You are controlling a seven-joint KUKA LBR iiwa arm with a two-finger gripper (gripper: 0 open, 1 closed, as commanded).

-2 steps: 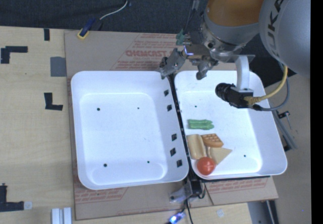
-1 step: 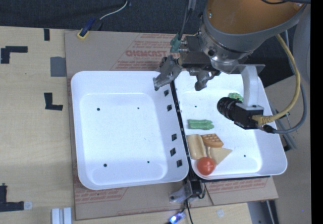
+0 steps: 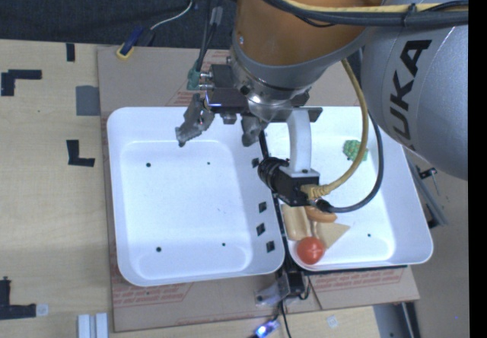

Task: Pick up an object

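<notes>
While the grey-and-orange arm (image 3: 319, 17) hangs over both bins, its tool (image 3: 221, 131) sits at the left white bin's (image 3: 183, 215) far edge, grip state can't tell. Small red round ball (image 3: 310, 250) lies in right white bin's (image 3: 380, 245) near-left corner, touching a tan wedge-shaped pc (image 3: 327, 231); green lumpy obj (image 3: 353, 150) further back.

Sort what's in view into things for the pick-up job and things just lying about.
For the job: pincer; red ball, tan wedge, orange piece and green piece, all in the right bin.

Lying about: left bin; black tape marks on the bench.

Right bin (image 3: 396, 253) half behind the arm (image 3: 304, 17)
</notes>
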